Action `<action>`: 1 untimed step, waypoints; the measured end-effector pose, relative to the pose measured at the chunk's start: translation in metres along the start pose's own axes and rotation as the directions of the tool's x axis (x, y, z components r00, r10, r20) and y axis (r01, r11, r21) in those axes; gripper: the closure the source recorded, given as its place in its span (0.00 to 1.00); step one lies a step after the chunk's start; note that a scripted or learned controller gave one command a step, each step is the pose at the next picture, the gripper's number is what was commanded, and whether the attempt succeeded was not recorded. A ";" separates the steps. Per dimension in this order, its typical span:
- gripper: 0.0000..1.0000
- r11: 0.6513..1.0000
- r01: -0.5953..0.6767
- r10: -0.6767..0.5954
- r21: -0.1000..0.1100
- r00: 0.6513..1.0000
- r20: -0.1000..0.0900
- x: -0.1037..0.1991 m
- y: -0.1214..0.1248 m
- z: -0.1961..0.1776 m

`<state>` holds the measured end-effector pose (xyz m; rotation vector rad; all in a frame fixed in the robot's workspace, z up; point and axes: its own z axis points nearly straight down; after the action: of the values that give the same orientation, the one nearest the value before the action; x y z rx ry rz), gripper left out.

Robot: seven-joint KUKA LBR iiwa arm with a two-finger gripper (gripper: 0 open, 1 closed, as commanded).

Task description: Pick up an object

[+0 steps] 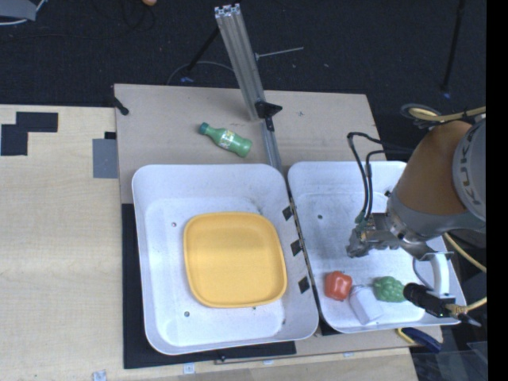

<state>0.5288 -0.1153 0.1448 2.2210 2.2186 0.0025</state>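
From above, the gripper (pixel 359 243) hung over the right bin (pixel 333 189); whether it gripped anything could not be told. Near the bin's front edge lay a red pepper-like object (pixel 338 285), a white block (pixel 365 305) and a green lumpy object (pixel 388 289).

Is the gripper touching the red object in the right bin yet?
Apart. The camera view shows bare white bin floor between the gripper and the red object, which lies nearer the front wall of the right bin.

1 fixed camera above the bench (pixel 333 109) — slanting down on both bins (pixel 151 213).
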 end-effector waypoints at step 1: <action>1.00 1.000 0.001 -0.001 -0.001 1.000 0.000 0.001 -0.003 -0.061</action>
<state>0.5256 -0.1145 0.2056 2.2199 2.2189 0.0034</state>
